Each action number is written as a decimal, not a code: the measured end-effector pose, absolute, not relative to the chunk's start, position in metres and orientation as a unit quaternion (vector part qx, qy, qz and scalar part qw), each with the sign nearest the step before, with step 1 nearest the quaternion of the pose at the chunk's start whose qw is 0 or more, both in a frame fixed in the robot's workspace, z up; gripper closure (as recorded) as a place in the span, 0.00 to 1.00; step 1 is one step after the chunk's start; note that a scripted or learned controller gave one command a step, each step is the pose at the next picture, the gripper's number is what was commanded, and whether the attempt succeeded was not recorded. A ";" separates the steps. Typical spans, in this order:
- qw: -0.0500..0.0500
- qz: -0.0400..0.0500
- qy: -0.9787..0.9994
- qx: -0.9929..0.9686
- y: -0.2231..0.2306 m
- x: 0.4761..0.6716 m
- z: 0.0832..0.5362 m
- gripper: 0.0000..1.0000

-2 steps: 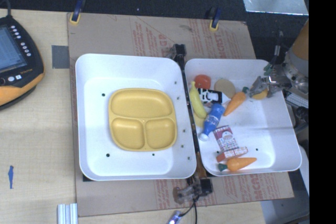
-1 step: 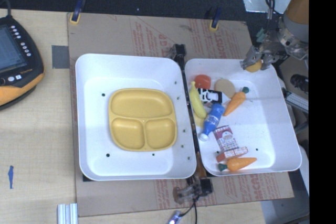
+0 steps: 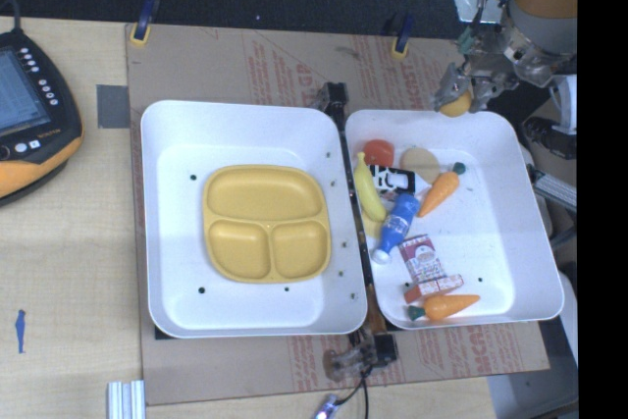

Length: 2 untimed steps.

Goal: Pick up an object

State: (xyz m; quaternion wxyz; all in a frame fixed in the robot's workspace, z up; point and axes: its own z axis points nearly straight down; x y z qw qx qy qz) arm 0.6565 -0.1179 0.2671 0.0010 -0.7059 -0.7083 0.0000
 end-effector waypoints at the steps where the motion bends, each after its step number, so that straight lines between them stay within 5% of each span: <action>1: 0.002 0.002 -0.709 -0.705 -0.064 0.656 0.247 1.00; 2: 0.001 0.003 -0.709 -0.705 -0.027 0.574 0.238 1.00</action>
